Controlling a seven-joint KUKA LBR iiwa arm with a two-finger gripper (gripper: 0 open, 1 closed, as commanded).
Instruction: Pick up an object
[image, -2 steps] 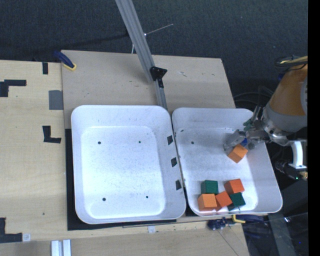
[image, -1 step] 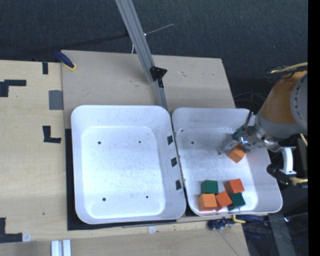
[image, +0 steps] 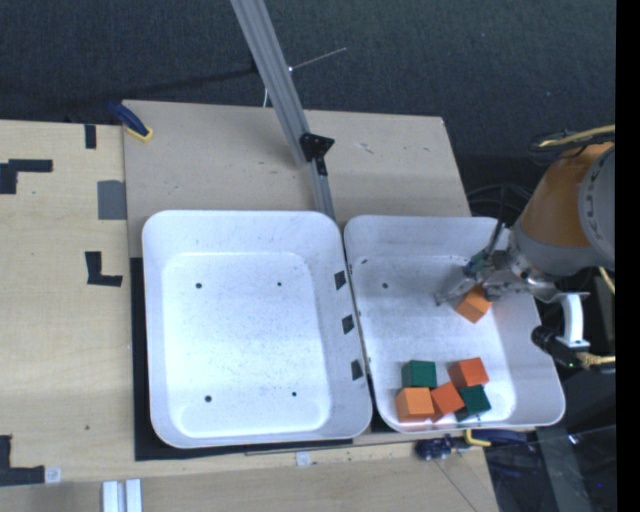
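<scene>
My gripper (image: 473, 292) reaches in from the right over the upper right part of the right bin (image: 420, 224). A small orange block (image: 472, 306) sits tilted between its fingertips, and the fingers are shut on it. The block looks lifted a little off the bin floor. Several more blocks lie clustered at the bin's front: a green block (image: 420, 374), an orange block (image: 468, 372), another orange block (image: 414, 403) and a dark green block (image: 475, 401).
The left bin (image: 152, 250) lies beside the right one, sharing a raised rim. A slanted metal pole (image: 285, 90) crosses the bench behind the bins. The arm's grey and orange body (image: 565, 215) overhangs the right bin's right edge.
</scene>
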